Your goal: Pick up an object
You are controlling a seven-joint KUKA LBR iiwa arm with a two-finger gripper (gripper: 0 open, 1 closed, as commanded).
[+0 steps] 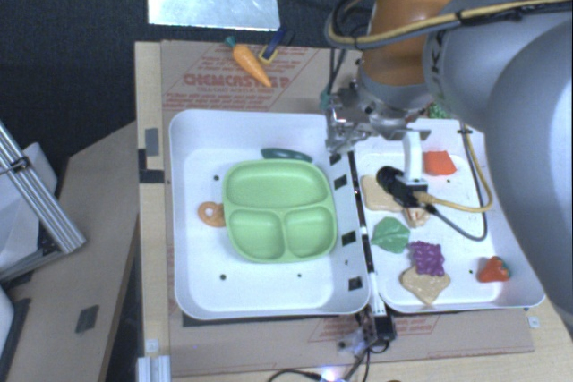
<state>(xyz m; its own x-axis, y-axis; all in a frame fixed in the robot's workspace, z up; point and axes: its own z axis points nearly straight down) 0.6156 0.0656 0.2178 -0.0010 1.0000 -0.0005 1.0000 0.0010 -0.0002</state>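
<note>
Grey metal claw [343,137] noted over the far edge of the two white bins, at the wall where the left bin [188,219] and the right bin [466,259] meet. Whether it is apart or together cannot be told; nothing is seen held.

Nearest items: a dark green curved piece [286,154], just left of the claw in the left bin against the far rim of a glossy green three-section plate [277,210]; a flat tan slice [380,195], near the claw in the right bin.

Also logged in the right bin: an orange-red block [439,163] by the far edge, a green leaf [391,234], a knobbly purple grape bunch [427,258], a tan cracker [424,284] at the near edge, and a red strawberry [492,268] toward the near right corner.

An orange ring [212,214] lies just beside the plate's left rim.
</note>
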